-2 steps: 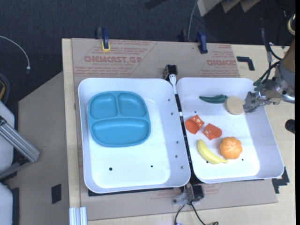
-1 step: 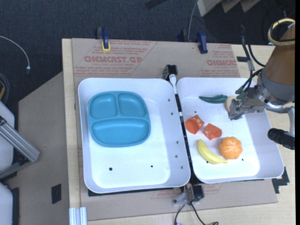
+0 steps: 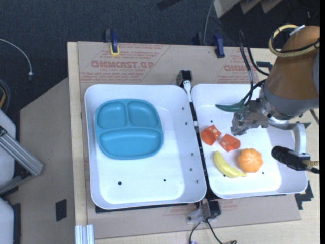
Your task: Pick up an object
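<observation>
No object is lifted yet. Two red blocks (image 3: 210,134) (image 3: 229,142), a banana (image 3: 226,165) and an orange (image 3: 250,160) all lie on the floor of the right bin (image 3: 269,187). The gripper (image 3: 242,125) hangs just above and beside the second red block; nothing is between its fingers, and I cannot tell how wide they stand. A dark green thing (image 3: 231,106) lies near it. The grasp and the lift are left, I judge. The left bin (image 3: 101,187) holds a blue divided plate (image 3: 129,128).

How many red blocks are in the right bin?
2. One red block lies near the bin's left wall; the other sits just right of it, beside the banana. The arm may hide more.
</observation>
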Available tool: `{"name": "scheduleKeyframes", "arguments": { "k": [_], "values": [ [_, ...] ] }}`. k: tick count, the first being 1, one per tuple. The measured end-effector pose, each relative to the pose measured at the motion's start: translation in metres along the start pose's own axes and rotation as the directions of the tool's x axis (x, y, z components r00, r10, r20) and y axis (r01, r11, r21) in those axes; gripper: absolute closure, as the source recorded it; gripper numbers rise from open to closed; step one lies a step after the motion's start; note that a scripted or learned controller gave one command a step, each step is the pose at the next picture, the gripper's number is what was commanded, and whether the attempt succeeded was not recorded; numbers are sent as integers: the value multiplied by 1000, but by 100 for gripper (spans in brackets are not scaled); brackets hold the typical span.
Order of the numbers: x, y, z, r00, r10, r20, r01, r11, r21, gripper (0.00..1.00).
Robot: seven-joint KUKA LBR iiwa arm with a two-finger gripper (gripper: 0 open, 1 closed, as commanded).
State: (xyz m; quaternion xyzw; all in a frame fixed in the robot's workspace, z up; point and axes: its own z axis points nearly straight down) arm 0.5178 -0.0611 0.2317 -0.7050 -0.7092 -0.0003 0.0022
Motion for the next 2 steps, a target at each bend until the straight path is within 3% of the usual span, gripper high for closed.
{"name": "scheduleKeyframes", "arguments": {
  "k": [1, 2],
  "values": [
    [52, -10, 12, 1000, 0, 0, 0, 1000, 2, 100],
    [102, -13, 2, 1000, 0, 1, 0, 1000, -5, 100]
  ]
}}
